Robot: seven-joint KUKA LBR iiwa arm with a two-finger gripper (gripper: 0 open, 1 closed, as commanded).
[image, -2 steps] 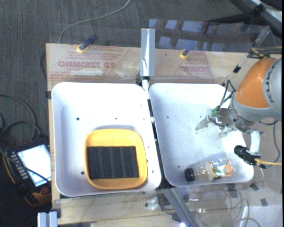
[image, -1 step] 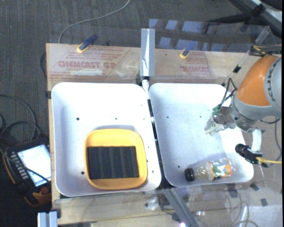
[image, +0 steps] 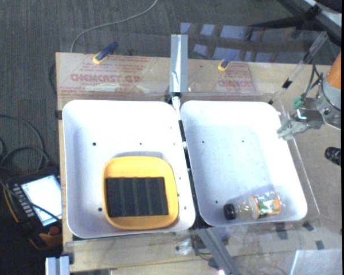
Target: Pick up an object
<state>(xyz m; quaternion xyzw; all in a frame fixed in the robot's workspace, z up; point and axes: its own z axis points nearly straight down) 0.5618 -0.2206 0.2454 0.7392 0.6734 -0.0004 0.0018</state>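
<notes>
Two white bins on the worktop, one object apiece.
A bottle [image: 254,206] lies on its side in the right bin's [image: 241,148] near corner; a yellow tray [image: 141,193] fills the left bin's [image: 86,130] front. The gripper [image: 290,127] hangs over the right bin's rim, its grip unreadable.

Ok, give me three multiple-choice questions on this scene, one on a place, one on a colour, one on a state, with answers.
1. Where is the bottle?
A. right bin, near corner
B. left bin
C. on the floor

2. What colour is the tray in the left bin?
A. blue
B. yellow
C. red

3. How is the bottle resting?
A. upright
B. on its side
C. held in the hand

Answers:
1 A, it sits at the right bin's near edge.
2 B, its rim is yellow around a dark panel.
3 B, it lies flat, dark cap pointing left, with the hand far from it.
</notes>
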